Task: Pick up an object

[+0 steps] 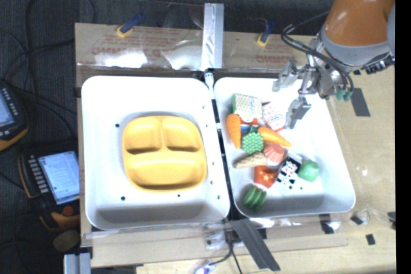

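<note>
Camera view looks down on the desk (372, 157), where the tool (297, 92) hovers over the far edge of the right bin (334, 167), its two fingers spread apart with nothing between them. The pile of small toy foods sits below and slightly nearer the bin's middle: an orange carrot (234, 130), a green knobbly piece (252, 141), a patterned card (247, 104), a black-and-white die (290, 170) and a green ball (309, 171). These lie touching or overlapping each other. The left bin (96, 138) holds a yellow divided tray (164, 153).

The main risk, as I judge it, is the crowding: a descent into the heap could land the fingers on top of two items, pushing them aside. Rounded pieces such as the carrot may squirt out, and the flat card offers little to pinch.
</note>
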`<state>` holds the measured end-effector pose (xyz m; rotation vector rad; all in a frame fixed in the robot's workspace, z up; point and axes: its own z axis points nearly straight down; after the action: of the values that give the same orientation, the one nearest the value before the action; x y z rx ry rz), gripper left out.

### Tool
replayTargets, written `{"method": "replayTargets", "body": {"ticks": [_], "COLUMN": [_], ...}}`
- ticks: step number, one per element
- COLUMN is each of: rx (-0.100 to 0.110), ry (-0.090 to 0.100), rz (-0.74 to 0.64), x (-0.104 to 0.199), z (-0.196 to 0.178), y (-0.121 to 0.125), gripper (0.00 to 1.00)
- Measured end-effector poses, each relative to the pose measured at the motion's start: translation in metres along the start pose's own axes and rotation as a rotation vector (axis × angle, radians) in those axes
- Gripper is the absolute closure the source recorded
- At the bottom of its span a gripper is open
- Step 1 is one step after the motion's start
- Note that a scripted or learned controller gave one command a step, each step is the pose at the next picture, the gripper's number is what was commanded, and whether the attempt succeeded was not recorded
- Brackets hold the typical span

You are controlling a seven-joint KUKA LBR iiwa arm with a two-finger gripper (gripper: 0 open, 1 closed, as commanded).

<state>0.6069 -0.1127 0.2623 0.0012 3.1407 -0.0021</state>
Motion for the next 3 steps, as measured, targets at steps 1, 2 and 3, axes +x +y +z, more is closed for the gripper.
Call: {"method": "replayTargets", "body": {"ticks": [1,2,3], "rx": [0.001,0.003,0.005], "ry": [0.003,-0.006,-0.012], "rz": [-0.044,-0.053,-0.240], "x": [0.019,-0.010,0.044], "z": [0.151,0.173,0.172], "y": [0.007,0.005,-0.041], "gripper": [0.00,0.00,0.00]}}
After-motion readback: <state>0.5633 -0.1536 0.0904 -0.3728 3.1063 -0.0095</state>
